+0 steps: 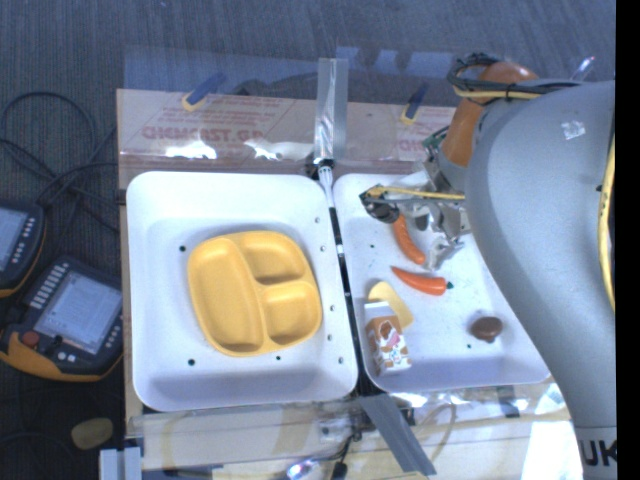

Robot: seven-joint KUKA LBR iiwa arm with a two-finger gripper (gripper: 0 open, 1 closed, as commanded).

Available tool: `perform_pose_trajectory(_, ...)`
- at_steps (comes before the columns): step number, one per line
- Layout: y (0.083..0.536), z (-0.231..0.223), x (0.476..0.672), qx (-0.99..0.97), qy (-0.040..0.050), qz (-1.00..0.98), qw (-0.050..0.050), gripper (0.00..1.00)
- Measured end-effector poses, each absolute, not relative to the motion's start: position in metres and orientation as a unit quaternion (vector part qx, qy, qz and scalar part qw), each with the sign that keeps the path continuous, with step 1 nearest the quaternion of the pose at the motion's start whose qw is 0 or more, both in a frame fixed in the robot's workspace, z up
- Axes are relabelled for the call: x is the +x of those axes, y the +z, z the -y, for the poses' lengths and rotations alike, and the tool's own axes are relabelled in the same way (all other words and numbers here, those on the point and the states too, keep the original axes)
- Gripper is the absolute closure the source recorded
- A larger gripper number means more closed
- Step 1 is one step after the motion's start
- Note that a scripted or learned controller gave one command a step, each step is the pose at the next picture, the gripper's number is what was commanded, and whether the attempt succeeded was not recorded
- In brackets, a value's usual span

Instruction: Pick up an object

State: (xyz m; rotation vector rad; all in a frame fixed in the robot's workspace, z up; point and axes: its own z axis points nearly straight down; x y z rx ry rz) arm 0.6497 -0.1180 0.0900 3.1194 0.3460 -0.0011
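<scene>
Grey arm housing [545, 218] fills the right side of the frame and overhangs the right bin [520, 368]. Its pincer [438, 236] sits low in the upper part of that bin, directly beside an orange carrot-shaped item [405, 236]. Pincer opening and contents cannot be determined: the fingers are dark, partly masked by the wrist, and nothing is clearly seen between them.

Risk assessment: the carrot-shaped item lies tilted near the bin's upper wall, and a red pepper [420, 282] lies just below it. A closing stroke offset to either side is likely to push the item away or catch the pepper instead. Both items look smooth and tapered, so slipping out on lift is probable.

Containers, largest content first:
- Left bin [150, 368]: one yellow divided tray [255, 290], near centre.
- Right bin: a small printed carton [388, 343] at lower left, touching a yellow wedge [392, 302] above it; the red pepper at centre; the carrot-shaped item above; a small brown lump [487, 328] at lower right, well apart.
</scene>
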Motion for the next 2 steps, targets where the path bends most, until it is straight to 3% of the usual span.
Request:
perform_pose_trajectory(1, 0.098, 0.118, 0.649, 0.994, -0.0038, -0.113, 0.002, 1.0)
perform_pose_trajectory(2, 0.179, 0.136, 0.651, 0.995, -0.0025, -0.103, 0.0, 1.0)
